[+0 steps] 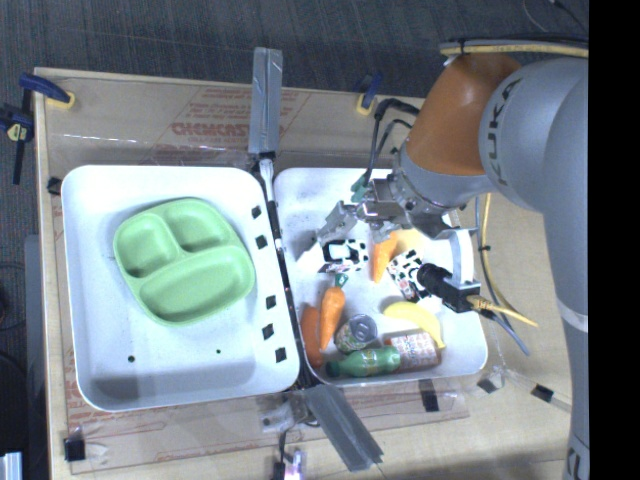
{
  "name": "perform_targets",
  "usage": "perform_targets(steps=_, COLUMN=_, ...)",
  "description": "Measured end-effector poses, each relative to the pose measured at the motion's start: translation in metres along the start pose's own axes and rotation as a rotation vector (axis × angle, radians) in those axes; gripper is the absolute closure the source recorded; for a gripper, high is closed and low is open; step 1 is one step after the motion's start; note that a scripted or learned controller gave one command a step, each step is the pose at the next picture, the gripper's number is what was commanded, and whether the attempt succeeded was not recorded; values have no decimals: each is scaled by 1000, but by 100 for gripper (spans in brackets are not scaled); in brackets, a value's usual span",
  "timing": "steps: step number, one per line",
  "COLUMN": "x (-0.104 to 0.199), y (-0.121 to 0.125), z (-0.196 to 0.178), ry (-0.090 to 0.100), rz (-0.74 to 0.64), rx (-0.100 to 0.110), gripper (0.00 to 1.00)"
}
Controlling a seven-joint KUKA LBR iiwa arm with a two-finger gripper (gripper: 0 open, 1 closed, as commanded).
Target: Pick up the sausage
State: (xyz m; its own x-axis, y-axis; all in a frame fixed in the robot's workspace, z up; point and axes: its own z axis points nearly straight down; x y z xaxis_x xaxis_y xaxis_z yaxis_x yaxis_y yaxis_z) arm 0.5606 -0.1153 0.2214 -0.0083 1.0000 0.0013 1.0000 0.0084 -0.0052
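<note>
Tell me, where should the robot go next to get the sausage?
Probably toward the bin's near edge: the gripper hangs over the far part of the right bin, while the sausage lies at the near side, beside the green bottle.

A dark grey carpeted floor point(200, 18) fills the space beyond the bench, well above and to the left of the pincer point(352, 215). The bench top point(150, 118) is pale wood under a clear sheet with faint red lettering, spreading left of the pincer. Blue clamps point(45, 90) grip its far left edge. Light falls evenly, with soft shadows.
</note>
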Motion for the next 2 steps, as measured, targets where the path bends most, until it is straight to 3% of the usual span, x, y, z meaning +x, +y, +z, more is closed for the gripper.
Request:
perform_targets(steps=1, x=-28, y=-2, z=-148, ry=-2, rz=34, rx=-6, gripper=0)
perform_targets(steps=2, x=-32, y=-22, z=-63, ry=-1, rz=-201, rx=-2, gripper=0)
